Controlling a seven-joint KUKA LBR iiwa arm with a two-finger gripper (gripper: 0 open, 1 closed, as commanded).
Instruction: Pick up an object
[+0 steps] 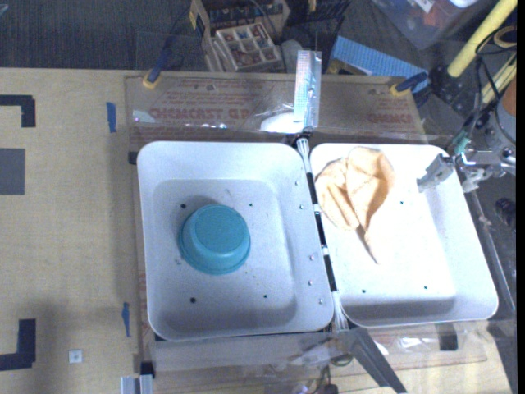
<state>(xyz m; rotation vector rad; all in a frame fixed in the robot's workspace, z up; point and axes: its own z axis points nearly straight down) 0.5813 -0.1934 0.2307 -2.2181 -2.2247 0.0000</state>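
A blue bowl (215, 238) sits upside down in the middle of the left bin (156, 302). A crumpled tan cloth (354, 189) lies in the far left part of the right bin (426, 269), close to the divider between the bins. My gripper (435, 172) hangs over the far right rim of the right bin, well to the right of the cloth and apart from it. Nothing is visible in it. The arm behind it runs off the frame's right edge.
A clear plastic-covered board (213, 109) and an upright clear strip (307, 89) stand just behind the bins. Boxes and cables (246, 31) clutter the floor beyond. Wooden bench top (66, 220) with black marks and blue tape lies left of the bins.
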